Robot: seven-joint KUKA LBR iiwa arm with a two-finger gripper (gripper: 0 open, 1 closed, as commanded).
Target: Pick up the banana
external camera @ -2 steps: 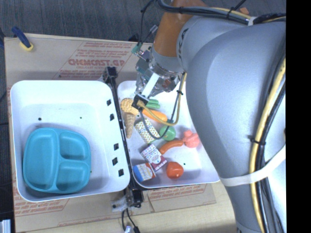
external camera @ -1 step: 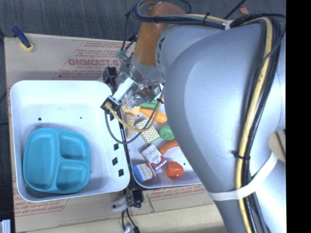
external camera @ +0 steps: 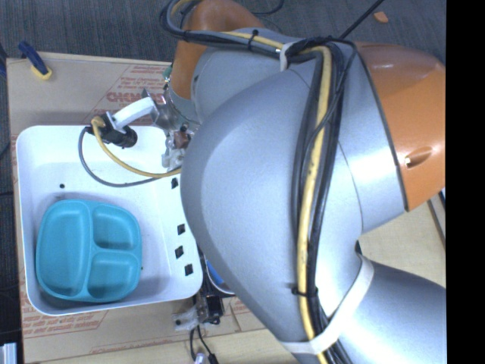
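Grey arm (external camera: pixel 303 196) leans across the white bin (external camera: pixel 45 146), hiding much of the table (external camera: pixel 83 74).

Grey and orange, the arm's casing spreads over everything to the right of the bin, with black and yellow cables (external camera: pixel 307 203) running down it. At the bin's far edge sits the gripper (external camera: pixel 173 139), a cluster of metal parts beside a white fitting and a black plug on a looping yellow cable; whether it is open or closed cannot be told, nor whether it holds anything. Inside the bin, toward its near left corner, lies a blue divided tray (external camera: pixel 89 250) with three compartments. The banana's place cannot be told from this view. Brown cardboard lies under the bin.
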